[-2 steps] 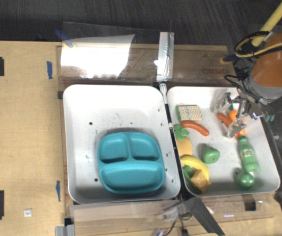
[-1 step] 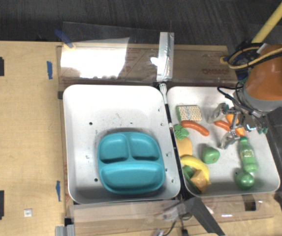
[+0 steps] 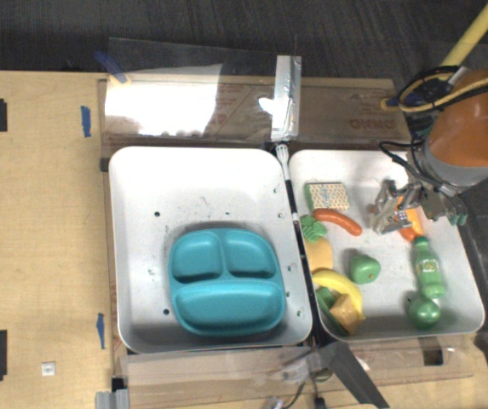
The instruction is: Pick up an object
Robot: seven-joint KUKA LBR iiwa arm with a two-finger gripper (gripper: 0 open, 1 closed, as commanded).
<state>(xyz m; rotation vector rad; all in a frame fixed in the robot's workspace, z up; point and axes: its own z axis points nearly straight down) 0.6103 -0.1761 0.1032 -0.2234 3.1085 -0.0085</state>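
Arm: The grey KUKA arm with the orange band (image 3: 473, 130) reaches in from the right, its two-finger metal gripper (image 3: 394, 207) low over the upper part of the right-hand shallow white bin (image 3: 473, 290).
Fingers: They appear slightly parted with bin floor showing between them; nothing is seen held.
Nearest target: A small orange block (image 3: 408, 221) lies just beside the fingertips, at the top of a green plastic bottle (image 3: 427, 267).
Doing the step well: The gripper would likely do best centring over one item, straddling it squarely and closing before lifting; the crowding of block and bottle risks a glancing grip.
Right bin contents: A pale waffle-patterned square (image 3: 328, 196), an orange-red toy sausage (image 3: 338, 221), a green toy apple (image 3: 364, 268), a yellow toy banana (image 3: 343, 288) and a round green toy (image 3: 423, 312) near the front corner.
Left bin: The second white bin (image 3: 141, 194) holds a teal plastic divided plate (image 3: 225, 281), well apart from the gripper.
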